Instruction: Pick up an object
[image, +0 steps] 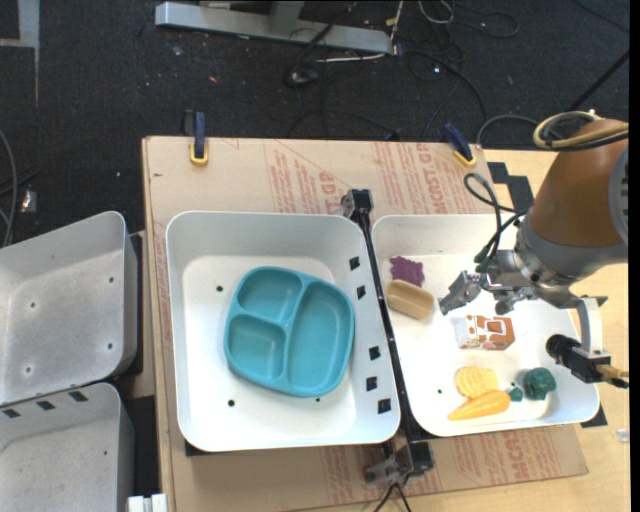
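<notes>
On the worktop (300, 180) the left bin (190, 300) holds a teal divided plate (290, 330), lying flat near the middle. The right bin (560, 400) holds all the small things. By its left wall there is a purple piece (406, 269) and, just below it, a tan bread-like block (410, 299). More to the right lies a small brown and white carton (486, 332). Under it are a yellow ridged piece (475, 380) and an orange carrot-like piece (479, 405), touching each other, and then a green piece (539, 383). The gripper (468, 292) hangs between the tan block and the carton. Its fingers seem apart, with nothing between them.
</notes>
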